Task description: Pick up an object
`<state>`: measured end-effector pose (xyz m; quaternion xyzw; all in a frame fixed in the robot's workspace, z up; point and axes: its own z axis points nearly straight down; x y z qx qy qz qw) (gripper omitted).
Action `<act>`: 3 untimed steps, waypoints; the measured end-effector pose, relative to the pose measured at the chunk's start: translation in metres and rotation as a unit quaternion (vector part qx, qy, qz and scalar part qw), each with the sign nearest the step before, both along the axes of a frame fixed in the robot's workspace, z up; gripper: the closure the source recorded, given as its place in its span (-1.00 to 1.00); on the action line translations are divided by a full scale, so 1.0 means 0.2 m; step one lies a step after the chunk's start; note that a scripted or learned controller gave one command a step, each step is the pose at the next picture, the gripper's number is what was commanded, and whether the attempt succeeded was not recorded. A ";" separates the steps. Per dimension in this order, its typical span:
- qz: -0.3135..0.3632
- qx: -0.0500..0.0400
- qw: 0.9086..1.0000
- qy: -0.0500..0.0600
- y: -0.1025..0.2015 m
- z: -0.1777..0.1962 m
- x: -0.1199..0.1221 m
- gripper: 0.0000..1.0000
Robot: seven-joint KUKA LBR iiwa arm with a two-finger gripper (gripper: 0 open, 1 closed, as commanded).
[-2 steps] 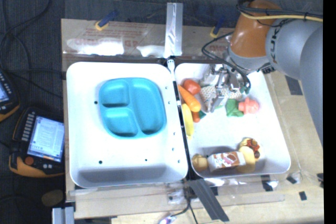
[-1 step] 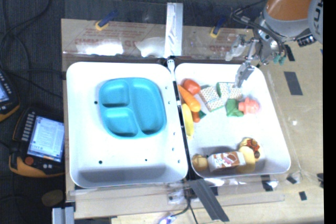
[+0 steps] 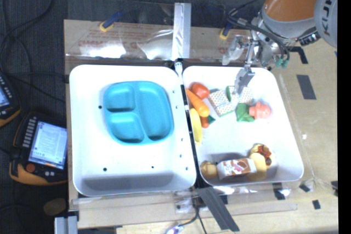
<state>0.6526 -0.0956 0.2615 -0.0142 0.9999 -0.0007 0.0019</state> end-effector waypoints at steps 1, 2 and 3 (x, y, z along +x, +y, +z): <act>-0.205 0.000 0.979 0.001 -0.07 -0.45 -0.31 -1.00; -0.205 0.000 0.979 0.001 -0.07 -0.45 -0.31 -1.00; -0.222 0.001 0.975 0.000 -0.24 -0.31 -0.05 -1.00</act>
